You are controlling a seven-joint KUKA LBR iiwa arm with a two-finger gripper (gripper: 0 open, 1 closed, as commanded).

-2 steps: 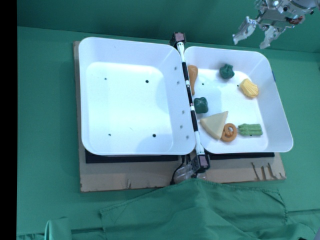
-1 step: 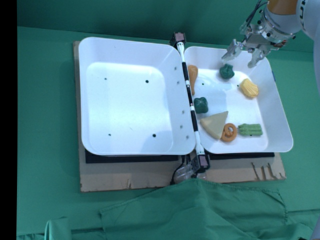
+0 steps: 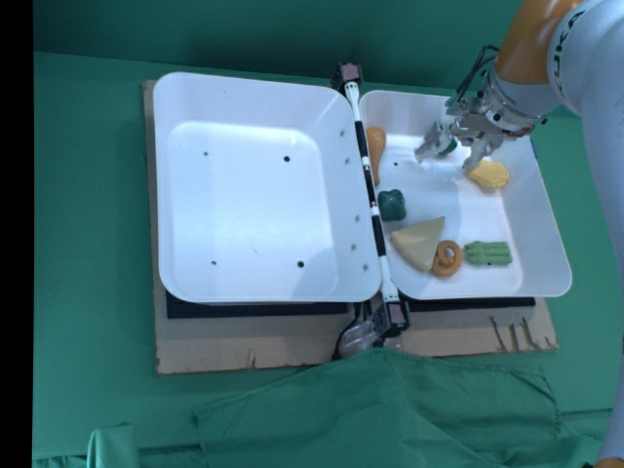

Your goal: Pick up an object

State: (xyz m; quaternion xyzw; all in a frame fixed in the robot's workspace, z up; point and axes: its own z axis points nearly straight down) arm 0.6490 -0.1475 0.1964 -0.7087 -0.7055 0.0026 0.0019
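Two shallow white bins sit side by side on a green-draped desk [image 3: 88,213], resting on a brown cardboard sheet [image 3: 253,351]. On the left, the left bin [image 3: 180,115] has nothing but small dark holes in its floor. A black-and-white striped bar [image 3: 369,188] runs along the seam between the bins.

Moving right, the right bin [image 3: 546,261] holds several toy foods. An orange piece [image 3: 375,144] lies against its left wall, just beside the bar. Below it sits a dark green pepper-like piece [image 3: 392,204], and nearer the front a pale yellow wedge [image 3: 420,241] touches an orange pretzel-shaped ring [image 3: 448,258]. Just right of the ring lies a green ridged piece [image 3: 487,253]. Toward the back right, a yellow corn-like piece [image 3: 488,174] rests on the bin floor.

Above the bin's back, the end effector [image 3: 463,144] hangs with its fingers spread and nothing between them, close above and just left of the yellow corn-like piece. The grey arm [image 3: 595,57] with its orange band reaches in from the right.
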